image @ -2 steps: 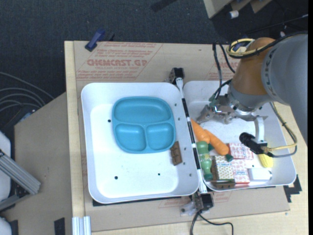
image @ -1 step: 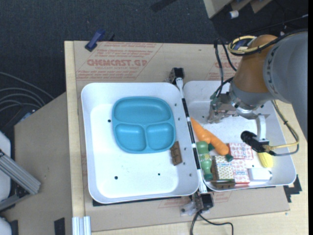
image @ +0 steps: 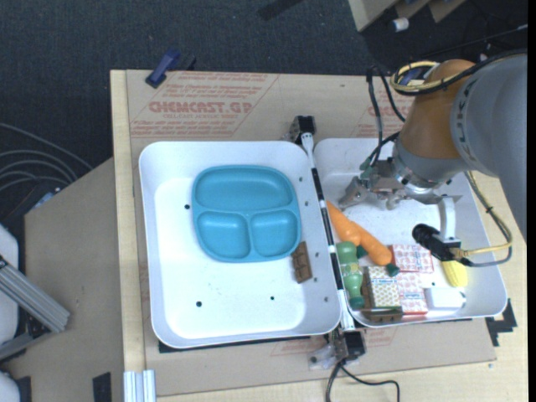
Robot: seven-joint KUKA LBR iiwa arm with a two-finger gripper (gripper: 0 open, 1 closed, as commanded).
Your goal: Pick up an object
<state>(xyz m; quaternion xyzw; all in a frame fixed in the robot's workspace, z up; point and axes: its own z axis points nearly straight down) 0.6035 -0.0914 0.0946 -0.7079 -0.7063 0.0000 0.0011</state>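
My gripper [image: 368,198] hangs over the back part of the right bin [image: 339,153], its fingers spread open with nothing between them. Just in front of it and to its left lies an orange carrot [image: 358,234], set diagonally. A green bottle [image: 350,264] rests against the carrot's near side. Patterned red-and-white packets [image: 411,259] and a yellow piece [image: 455,273] lie further toward the front right. The grey arm with its orange band comes in from the right and hides the bin's back right corner.
The left bin [image: 167,291] holds a blue divided plate [image: 245,212] and a small brown block [image: 301,265] by its right wall. A white block [image: 444,298] and a dark brown piece [image: 381,313] sit at the right bin's front.
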